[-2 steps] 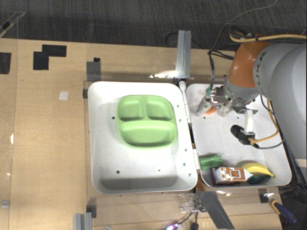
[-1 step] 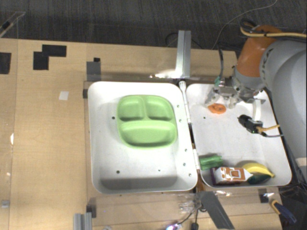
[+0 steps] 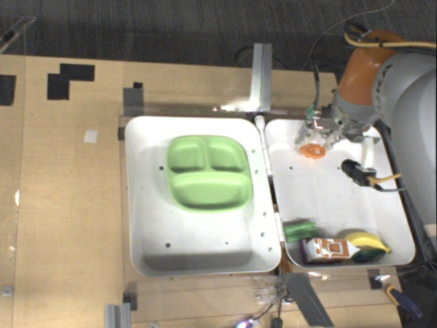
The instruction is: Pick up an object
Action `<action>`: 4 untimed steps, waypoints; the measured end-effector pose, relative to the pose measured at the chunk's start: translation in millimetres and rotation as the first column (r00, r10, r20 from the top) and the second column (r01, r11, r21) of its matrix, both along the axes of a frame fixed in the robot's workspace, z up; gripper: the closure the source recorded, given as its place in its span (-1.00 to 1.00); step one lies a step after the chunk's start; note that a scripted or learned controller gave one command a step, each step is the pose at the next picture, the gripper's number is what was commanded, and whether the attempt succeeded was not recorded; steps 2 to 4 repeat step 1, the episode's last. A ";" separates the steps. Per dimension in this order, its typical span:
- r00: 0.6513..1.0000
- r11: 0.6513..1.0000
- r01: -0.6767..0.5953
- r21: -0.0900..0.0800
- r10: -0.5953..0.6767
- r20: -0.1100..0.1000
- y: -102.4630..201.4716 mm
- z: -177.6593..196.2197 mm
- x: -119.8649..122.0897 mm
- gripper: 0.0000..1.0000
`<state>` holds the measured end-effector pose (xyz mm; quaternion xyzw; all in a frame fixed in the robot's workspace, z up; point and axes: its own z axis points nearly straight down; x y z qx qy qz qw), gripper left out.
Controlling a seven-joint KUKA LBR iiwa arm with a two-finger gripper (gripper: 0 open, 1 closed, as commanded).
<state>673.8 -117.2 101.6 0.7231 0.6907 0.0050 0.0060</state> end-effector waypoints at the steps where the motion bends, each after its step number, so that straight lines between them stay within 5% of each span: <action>1: 0.998 0.998 -0.059 0.002 0.059 -0.010 72.3 84.9 -79.3 1.00; 4: 0.998 0.998 -0.059 0.002 0.059 -0.010 72.3 84.9 -79.3 1.00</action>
